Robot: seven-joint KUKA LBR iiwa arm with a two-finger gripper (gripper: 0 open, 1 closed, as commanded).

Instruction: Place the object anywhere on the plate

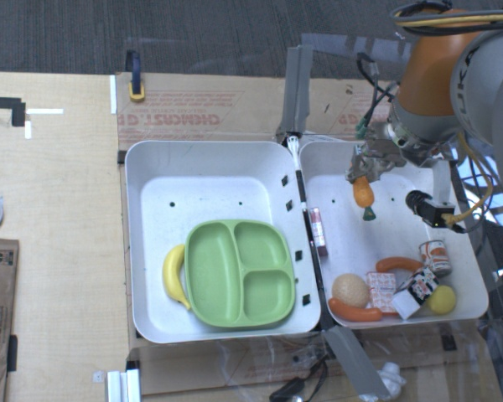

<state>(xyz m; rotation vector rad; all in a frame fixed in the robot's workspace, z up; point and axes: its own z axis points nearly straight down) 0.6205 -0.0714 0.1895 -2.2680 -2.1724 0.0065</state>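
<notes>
A carrot (365, 195) is seen pinched between the fingers of the gripper (365, 177), lifted well to the right of the green plate (237, 272), so the pickup is judged done and the carry and placing left, while no writing can be read with certainty.

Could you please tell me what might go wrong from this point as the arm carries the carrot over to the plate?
1. The carrot hangs from the pincer by its top end alone, so it may slip and fall back into the right bin.
2. The raised divider between the bins lies on the way; a low carry could clip it.
3. The banana rests against the green plate's left rim; an overshoot could land the carrot there.
</notes>
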